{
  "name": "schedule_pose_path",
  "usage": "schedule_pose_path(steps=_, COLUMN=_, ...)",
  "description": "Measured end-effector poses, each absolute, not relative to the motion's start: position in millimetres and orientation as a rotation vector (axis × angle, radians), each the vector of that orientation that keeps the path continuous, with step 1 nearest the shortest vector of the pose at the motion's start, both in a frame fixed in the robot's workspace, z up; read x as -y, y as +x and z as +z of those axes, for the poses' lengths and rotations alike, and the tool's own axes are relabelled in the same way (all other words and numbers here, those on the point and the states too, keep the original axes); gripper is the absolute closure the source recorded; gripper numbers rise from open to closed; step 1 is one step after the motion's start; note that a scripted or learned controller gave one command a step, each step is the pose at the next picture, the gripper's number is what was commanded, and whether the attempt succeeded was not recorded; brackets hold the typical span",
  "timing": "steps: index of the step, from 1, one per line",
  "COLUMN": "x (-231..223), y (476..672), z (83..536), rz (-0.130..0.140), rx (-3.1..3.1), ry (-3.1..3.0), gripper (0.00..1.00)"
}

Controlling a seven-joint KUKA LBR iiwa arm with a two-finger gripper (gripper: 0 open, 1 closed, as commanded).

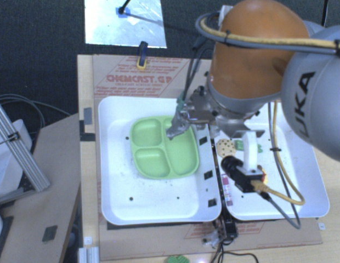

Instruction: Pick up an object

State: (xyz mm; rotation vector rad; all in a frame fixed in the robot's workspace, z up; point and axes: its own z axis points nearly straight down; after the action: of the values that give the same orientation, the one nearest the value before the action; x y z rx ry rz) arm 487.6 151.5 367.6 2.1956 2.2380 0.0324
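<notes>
- The grey arm (279, 64), smooth metal with a glossy orange band, reaches in from the right and hangs over the seam between the two bins.
- The left white bin (120, 196) is a shallow, rounded plastic tray, lightly speckled with dark marks.
- The green divided plate (162, 149) lies flat in that bin's upper right part; it is matte plastic, a rounded rectangle with three compartments, its long axis running upper left to lower right.
- The gripper (177, 126) hovers at the plate's upper right rim, and I cannot tell how it is set.
- A small round spotted biscuit-like disc (225, 145) lies in the right bin, just beside the divider.
</notes>
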Motion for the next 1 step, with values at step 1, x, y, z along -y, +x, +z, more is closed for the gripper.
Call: schedule_pose_path(steps=1, x=-146.9, y=486.4, z=306.3, rz=-0.003, rx=-2.224, ry=2.221, gripper=0.0)
